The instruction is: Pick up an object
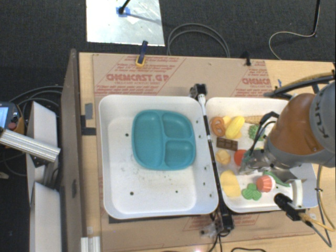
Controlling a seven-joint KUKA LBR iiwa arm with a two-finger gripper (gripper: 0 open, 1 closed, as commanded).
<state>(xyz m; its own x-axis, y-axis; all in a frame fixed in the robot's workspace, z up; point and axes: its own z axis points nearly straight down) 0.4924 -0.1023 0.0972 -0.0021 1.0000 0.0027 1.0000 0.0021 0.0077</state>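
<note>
Several toy foods lie in the right white bin [212, 106]: an orange pretzel [217, 125], a yellow piece [234, 126], a brown bar [227, 143], a small yellow piece [223, 156], a red piece [240, 156], a larger yellow piece [229, 182], a green piece [251, 194], a red-and-green piece [264, 183] and a green piece [255, 132] by the arm. My gripper [245, 165] reaches down into this bin, just right of the red piece and above the larger yellow one. The arm's body hides the bin's right half.
The left white bin [118, 140] holds a teal divided plate [163, 139]. A ridge [209, 140] separates the two bins. Cardboard [157, 72] lies under them, and cables run behind the bench.
</note>
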